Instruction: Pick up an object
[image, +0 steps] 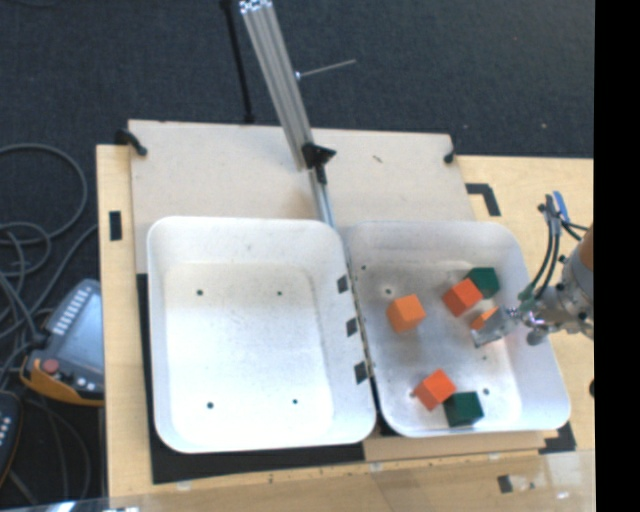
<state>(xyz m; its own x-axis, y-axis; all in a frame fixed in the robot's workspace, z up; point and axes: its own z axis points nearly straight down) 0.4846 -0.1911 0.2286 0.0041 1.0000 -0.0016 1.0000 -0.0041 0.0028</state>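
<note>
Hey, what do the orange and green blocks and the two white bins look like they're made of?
Orange blocks and green blocks: probably painted wood or foam, judging by flat matte colour and sharp cube edges; the view is too coarse to settle which. White bins, left and right: likely thin moulded plastic, given rounded corners, a smooth rolled rim and a slight sheen, with grey scuffing on the floors.

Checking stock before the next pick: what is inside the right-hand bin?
Right bin: orange blocks; green blocks. The end effector partly covers another orange piece.
</note>
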